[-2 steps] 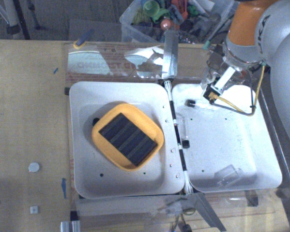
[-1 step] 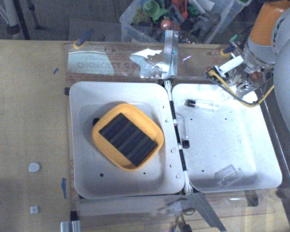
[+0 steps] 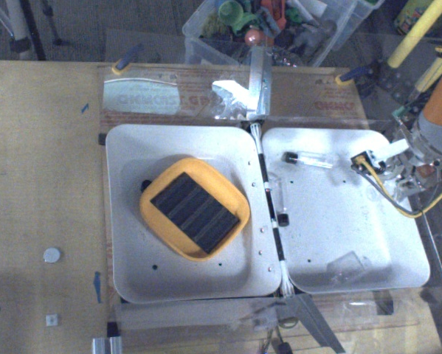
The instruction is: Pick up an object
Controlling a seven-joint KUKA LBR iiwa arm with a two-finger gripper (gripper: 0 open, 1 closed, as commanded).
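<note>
While the bench's [image 3: 36, 161] near edge carries only a small grey disc [image 3: 52, 255] and a tiny square bit [image 3: 52, 319] out on the bare wood to the left, the two bins sit side by side further in. Nearest within the right bin [image 3: 398, 271] is a clear, glassy scrap [image 3: 344, 265] close to the front wall. Along the seam between the bins lies a thin clear stick with a dark end [image 3: 278, 203]. The left bin [image 3: 125, 271] holds a yellow pad with a dark ribbed panel [image 3: 194, 208], lying flat and turned at a slant near the bin's middle. Further back in the right bin, a clear tube with a black cap [image 3: 305, 159] lies near the rear wall. The pincer [image 3: 387, 169] hangs over the right bin's far right part, level with that tube and well apart from it, to its right; the yellow pad is a whole bin away to the left. How the pincer's parts stand cannot be told among the cables, and nothing is seen held in it. Beyond the bins, a metal upright [image 3: 260, 83] stands behind the seam, and a clear crate of coloured toys [image 3: 280, 13] sits farthest back.
</note>
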